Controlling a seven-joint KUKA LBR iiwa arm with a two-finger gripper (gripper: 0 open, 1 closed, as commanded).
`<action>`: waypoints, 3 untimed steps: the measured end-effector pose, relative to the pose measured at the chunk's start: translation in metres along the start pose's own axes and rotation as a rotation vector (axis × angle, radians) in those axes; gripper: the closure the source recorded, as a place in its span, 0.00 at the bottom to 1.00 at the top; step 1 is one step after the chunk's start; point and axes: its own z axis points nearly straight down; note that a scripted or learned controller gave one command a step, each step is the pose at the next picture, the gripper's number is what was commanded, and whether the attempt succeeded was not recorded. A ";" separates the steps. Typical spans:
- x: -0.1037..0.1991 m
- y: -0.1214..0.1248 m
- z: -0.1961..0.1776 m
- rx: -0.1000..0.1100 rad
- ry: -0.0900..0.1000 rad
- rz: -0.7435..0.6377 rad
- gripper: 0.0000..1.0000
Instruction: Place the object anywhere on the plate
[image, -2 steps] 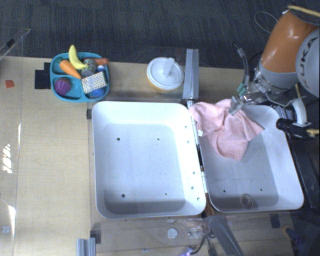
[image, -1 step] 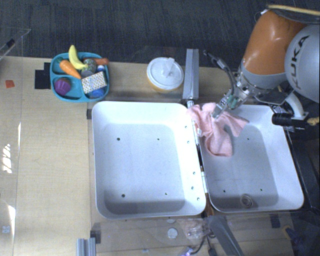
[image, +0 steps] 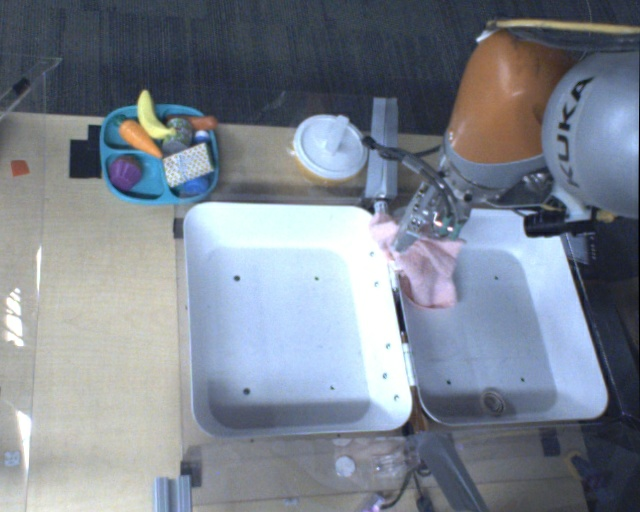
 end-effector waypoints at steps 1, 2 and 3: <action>0.036 0.041 0.007 -0.002 0.000 -0.399 1.00; 0.072 0.077 0.013 -0.002 0.001 -0.446 1.00; 0.114 0.106 0.003 -0.002 0.001 -0.448 1.00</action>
